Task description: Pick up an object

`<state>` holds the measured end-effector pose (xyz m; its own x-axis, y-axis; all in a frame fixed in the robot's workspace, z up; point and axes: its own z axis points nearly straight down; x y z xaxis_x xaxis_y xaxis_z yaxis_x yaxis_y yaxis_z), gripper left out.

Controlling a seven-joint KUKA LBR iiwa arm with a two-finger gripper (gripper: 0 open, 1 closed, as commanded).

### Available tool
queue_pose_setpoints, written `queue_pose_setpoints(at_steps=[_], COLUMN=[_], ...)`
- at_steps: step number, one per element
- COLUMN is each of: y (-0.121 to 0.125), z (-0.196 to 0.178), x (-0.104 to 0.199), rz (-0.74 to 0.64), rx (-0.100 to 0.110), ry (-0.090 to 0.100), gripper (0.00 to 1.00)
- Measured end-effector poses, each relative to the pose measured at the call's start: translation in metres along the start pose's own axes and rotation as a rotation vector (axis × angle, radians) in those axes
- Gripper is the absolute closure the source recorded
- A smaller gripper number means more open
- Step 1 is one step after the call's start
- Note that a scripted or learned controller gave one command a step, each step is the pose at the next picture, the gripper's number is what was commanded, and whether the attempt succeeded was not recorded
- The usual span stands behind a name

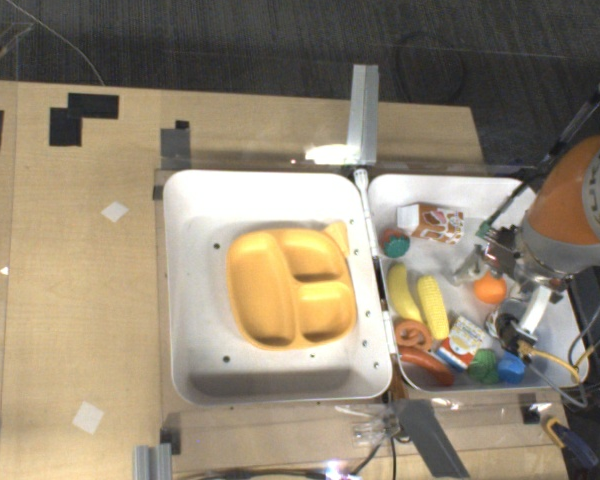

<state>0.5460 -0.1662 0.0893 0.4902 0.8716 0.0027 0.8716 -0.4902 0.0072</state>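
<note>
From above, the arm [580, 203] reached in from the right edge, its orange band over the far right side of the right bin [450, 184], with the grey wrist angled down and leftward into that bin. The gripper [477, 265] sat low in the bin's middle, just left of a small orange ball [490, 289]; whether the ball was touched could not be told. The gripper's state could not be told either, as the metal parts blurred together there.

A brown and white packet [432, 223] lay at the bin's far end; its print was too small to read. A small red and white carton [461, 340] near the front was likewise unreadable.

A banana [404, 293] and a corn cob [433, 306] lay side by side at the bin's left, touching or nearly so, both with long axes running front to back. A teal ball [395, 242] sat just beyond the banana's far tip. Red pieces [418, 348] lay at the front left corner, with a green object [483, 367] and a blue one [511, 368] beside them.

The left bin [195, 298] held a yellow divided tray [290, 286], slightly tilted, its two smaller sections on the right.
</note>
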Motion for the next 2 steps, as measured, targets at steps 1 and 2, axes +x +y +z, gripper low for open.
queue_pose_setpoints(at_steps=[1, 2], y=[0.036, 0.034], z=[0.001, 0.001], x=[0.080, 0.093], rz=[0.338, 0.525], rx=[0.004, 0.013], ry=[-0.001, -0.013], gripper=[0.00, 0.00])
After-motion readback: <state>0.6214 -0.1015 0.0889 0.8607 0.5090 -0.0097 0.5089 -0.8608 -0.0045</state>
